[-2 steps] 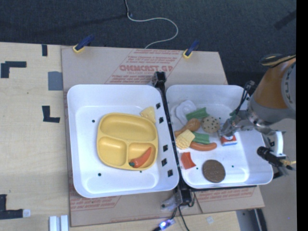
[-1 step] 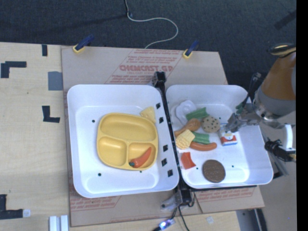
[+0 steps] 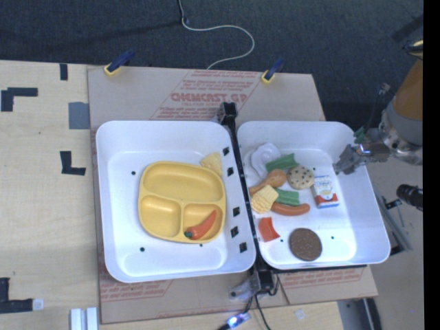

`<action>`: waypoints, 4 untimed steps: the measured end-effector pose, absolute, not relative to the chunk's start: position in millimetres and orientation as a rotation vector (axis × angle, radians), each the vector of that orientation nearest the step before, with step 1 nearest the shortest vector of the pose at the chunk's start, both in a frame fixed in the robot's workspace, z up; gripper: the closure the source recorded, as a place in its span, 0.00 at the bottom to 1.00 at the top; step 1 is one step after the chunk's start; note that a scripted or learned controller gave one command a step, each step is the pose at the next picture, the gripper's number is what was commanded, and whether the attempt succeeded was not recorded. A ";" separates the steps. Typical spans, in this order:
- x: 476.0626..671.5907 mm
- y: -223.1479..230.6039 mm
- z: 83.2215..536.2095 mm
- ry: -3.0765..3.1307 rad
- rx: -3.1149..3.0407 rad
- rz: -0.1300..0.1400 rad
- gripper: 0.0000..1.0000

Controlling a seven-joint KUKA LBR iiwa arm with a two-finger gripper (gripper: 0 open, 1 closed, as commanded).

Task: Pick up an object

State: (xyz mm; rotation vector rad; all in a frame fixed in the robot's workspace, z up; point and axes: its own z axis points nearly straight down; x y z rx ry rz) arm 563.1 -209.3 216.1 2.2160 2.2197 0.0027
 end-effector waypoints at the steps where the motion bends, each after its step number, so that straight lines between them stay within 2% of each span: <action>1: 563.5 -208.8 224.8 2.223 2.219 0.000 1.00; 2: 587.1 -149.6 219.4 2.232 2.214 0.002 1.00; 4: 604.4 -40.7 224.3 2.230 2.215 0.000 1.00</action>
